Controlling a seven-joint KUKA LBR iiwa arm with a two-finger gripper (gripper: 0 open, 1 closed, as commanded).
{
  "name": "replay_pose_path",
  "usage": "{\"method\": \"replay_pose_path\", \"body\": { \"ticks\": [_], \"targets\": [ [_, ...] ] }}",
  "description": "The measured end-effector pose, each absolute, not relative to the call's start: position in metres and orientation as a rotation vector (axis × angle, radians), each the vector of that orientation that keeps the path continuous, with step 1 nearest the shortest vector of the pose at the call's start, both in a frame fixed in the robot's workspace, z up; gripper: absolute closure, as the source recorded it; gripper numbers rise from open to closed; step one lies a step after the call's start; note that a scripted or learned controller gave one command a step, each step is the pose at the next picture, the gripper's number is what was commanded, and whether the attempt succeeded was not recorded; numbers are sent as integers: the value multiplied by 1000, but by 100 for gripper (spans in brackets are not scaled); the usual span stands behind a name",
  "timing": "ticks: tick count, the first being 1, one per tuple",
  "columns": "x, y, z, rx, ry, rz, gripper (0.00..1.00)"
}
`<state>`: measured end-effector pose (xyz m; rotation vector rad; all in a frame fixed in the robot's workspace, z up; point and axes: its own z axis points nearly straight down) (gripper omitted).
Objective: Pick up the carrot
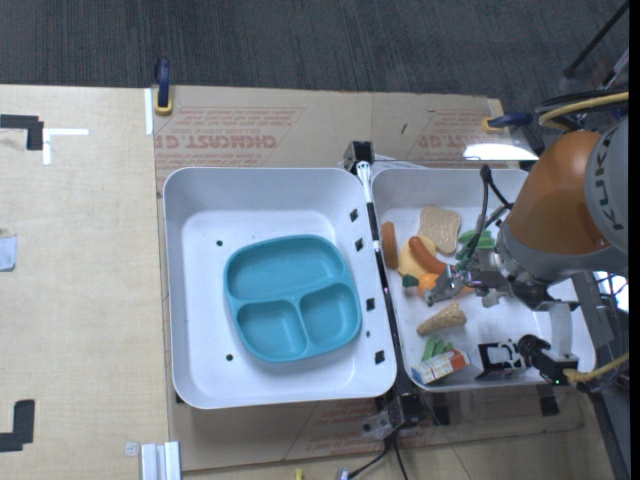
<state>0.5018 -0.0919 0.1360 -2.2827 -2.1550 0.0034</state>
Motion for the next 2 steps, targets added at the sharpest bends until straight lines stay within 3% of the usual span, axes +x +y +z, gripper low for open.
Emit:
{"method": "replay_pose_path", "body": {
  "ticks": [1,2],
  "targets": [
    [544,-123,96,-2572,-1802,1,0],
    [543,-124,104,-2571,-1798,7,100]
  ]
}}
